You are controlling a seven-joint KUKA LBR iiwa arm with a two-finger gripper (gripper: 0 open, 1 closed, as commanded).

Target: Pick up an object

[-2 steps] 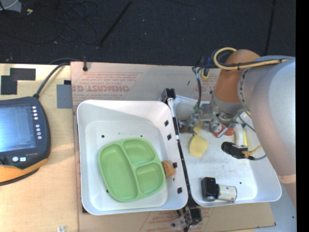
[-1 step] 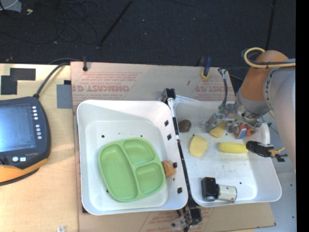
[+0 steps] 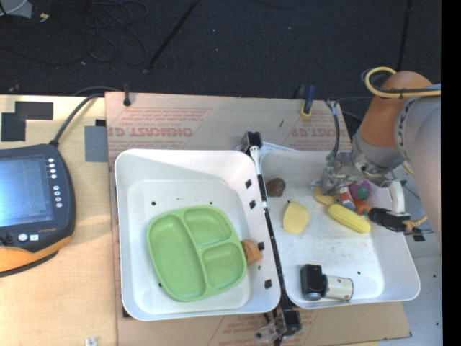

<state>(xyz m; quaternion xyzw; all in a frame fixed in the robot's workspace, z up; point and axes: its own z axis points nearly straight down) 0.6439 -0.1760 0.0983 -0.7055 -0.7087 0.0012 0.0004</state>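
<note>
Tool (image 3: 333, 181) low in right bin (image 3: 403, 283); corn cob (image 3: 349, 218) just beside.

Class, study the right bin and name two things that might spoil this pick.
1. The gripper hangs over a tight cluster: the corn cob lies against small colourful toys, so it may nudge or catch the wrong item.
2. The cluster sits near the right bin's far edge, risking wall contact.

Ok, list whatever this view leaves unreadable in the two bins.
- Hand: blurred against cluttered small toys, so its grip is unreadable.
- Small multicoloured toys behind the yellow corn cob: too small and overlapped to identify.
- Small orange object beside the green divided tray: partly hidden by the bin wall.
</note>
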